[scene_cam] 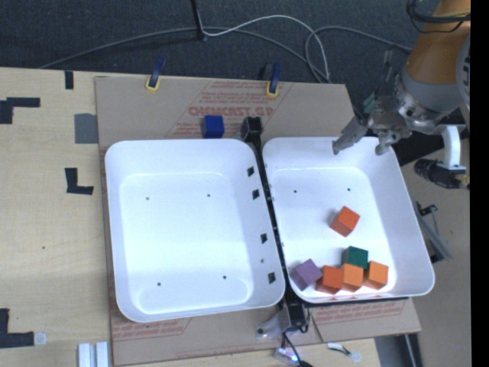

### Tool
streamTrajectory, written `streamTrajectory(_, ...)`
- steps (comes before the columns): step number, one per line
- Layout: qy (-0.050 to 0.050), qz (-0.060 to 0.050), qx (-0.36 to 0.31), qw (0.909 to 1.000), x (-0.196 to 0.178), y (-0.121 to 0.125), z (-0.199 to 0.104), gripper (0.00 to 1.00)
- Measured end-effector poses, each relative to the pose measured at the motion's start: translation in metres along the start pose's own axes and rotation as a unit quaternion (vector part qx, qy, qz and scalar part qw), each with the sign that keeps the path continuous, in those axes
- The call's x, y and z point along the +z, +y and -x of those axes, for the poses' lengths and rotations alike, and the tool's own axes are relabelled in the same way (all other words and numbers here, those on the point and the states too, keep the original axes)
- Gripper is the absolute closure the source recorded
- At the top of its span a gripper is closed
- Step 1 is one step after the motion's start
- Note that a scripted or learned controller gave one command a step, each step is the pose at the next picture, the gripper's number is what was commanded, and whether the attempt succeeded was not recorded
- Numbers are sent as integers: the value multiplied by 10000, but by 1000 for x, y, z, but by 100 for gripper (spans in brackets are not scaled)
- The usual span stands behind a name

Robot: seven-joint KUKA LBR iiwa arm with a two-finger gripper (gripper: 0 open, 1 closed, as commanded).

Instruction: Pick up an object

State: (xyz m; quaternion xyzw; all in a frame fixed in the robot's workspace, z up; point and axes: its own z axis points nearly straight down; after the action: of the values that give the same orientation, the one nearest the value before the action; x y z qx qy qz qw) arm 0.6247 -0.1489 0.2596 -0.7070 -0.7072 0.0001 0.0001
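Observation:
The right bin holds several small blocks. An orange block lies alone near its middle right. A cluster sits at its near edge: a purple block, a green block and orange blocks. My gripper hangs over the far right rim of that bin, well above and behind the blocks. Its two fingers are spread apart, with nothing between them.
The left bin stands beside the right one, joined by black clips. A blue block rests on the cardboard behind the left bin. Cables run across the dark floor at the back.

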Motion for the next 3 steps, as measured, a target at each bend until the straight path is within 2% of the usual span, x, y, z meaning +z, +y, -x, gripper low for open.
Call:
streamTrajectory(1,8,-51,27,10000,111,-49,51,0)
streamTrajectory(2,9,-28,-2,10000,172,-80,35,0)
streamTrajectory(3,1,5,-2,10000,159,-77,35,100)
